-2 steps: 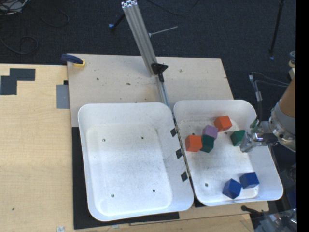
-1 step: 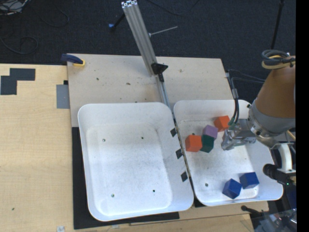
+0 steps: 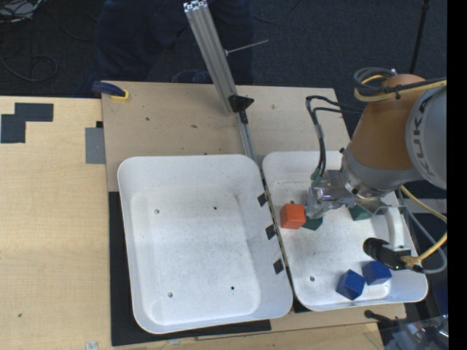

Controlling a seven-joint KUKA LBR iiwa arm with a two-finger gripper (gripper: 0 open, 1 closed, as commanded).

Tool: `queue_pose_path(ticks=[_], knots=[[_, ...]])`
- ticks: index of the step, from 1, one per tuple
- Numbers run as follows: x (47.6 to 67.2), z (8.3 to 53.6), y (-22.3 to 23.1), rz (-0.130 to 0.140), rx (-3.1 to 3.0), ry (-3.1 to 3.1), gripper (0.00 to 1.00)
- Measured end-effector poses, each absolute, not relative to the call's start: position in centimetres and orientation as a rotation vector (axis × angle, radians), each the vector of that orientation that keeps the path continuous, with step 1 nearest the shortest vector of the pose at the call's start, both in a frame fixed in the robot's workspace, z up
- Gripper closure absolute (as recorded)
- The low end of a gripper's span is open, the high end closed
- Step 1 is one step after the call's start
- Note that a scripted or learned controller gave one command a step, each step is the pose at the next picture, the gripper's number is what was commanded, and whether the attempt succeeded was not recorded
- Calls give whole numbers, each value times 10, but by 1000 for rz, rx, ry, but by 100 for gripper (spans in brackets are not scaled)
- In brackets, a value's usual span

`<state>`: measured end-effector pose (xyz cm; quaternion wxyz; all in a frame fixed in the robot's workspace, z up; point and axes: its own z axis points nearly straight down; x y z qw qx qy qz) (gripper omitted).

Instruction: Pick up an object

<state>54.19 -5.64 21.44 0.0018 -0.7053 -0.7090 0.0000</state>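
Progress looks early: nothing is lifted yet. The gripper (image 3: 319,204) sits low in the right bin (image 3: 321,297), right of centre in the frame, its grip state impossible to tell. An orange block (image 3: 292,216) lies just left of it, a dark green piece (image 3: 313,224) just below.

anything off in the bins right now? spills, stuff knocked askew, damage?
Nothing stands out. All the loose pieces sit inside the right bin: an orange block with a dark green piece beside it under the gripper, and two blue blocks near the front corner. No spill or visible damage.
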Motion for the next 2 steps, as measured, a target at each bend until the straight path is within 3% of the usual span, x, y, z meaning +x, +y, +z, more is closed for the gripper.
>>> queue_pose_path(ticks=[2], knots=[[576,233,56,-1,-2214,-2225,100]])
